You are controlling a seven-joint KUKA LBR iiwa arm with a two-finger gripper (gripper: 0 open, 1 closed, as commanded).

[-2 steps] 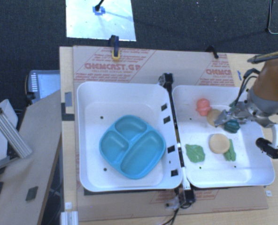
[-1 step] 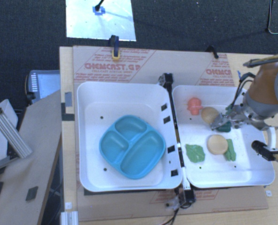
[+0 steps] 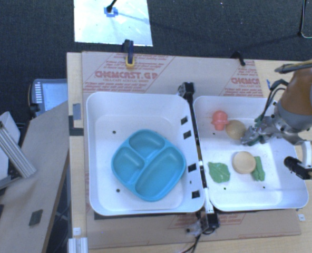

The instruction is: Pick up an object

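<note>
Over the right bin [image 3: 288,196], we see the tool [image 3: 249,137] beside the tan ball [image 3: 234,128]; grip unclear. Next: close, lift.

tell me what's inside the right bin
The right bin holds a pink toy, a tan ball, a beige round and two green pieces. The gripper and arm cover the floor beneath them.

Two bins are placed side by side on the bench [image 3: 161,70]. In the left bin [image 3: 100,107] a tray [image 3: 148,165] is laid. In the right bin [image 3: 282,196] five objects are grouped, with the gripper [image 3: 249,137] seen just beside them.
</note>
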